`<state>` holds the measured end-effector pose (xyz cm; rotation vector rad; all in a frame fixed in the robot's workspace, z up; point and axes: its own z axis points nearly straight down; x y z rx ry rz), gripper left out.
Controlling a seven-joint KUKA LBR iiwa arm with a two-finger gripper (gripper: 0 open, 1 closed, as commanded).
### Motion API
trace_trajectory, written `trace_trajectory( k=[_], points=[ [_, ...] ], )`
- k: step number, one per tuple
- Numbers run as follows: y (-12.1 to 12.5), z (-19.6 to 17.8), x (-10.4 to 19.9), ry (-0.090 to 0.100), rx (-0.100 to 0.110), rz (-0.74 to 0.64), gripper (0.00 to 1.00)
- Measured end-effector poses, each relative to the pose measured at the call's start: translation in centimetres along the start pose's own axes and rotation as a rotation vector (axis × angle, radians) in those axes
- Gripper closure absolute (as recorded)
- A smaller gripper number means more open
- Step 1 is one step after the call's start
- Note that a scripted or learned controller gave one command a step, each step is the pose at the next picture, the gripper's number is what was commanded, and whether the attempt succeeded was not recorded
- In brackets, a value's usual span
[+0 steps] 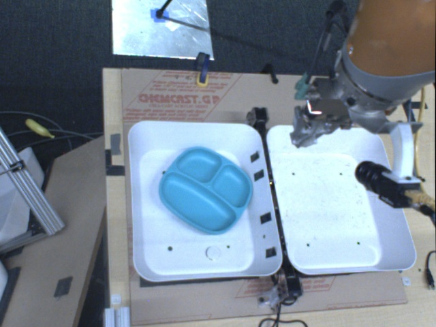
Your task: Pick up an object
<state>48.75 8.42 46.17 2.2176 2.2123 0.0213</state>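
I have the gripper (304,136) hanging over the far left corner of the right bin (340,251), near the divide between the bins. From this slanted view I can't tell whether it is spread or closed; nothing is visibly caught in it. The only object worth picking is the blue divided plate (204,189), lying flat in the middle of the left bin (146,251), well apart from the gripper.

To do this well, I'd carry the arm across the divide and come down on the plate's raised rim or one of its inner ridges, since a flat, shallow plate offers little else to pinch.

The bins sit on a cardboard sheet (180,94) over the bench, with dark carpet beyond and a shiny metal sheet (160,19) at the far side.
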Motion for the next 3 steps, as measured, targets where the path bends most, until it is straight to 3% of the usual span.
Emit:
trace_trajectory(
  k=[1, 2, 3],
  points=[
    [-0.2, 1.2, 5.8, -0.001, 0.014, -0.011, 1.00],
    [0.1, 4.8, -1.0, -0.004, 0.016, 0.003, 1.00],
    [-0.2, 1.8, 7.4, 0.001, 0.011, -0.014, 1.00]
  ],
)
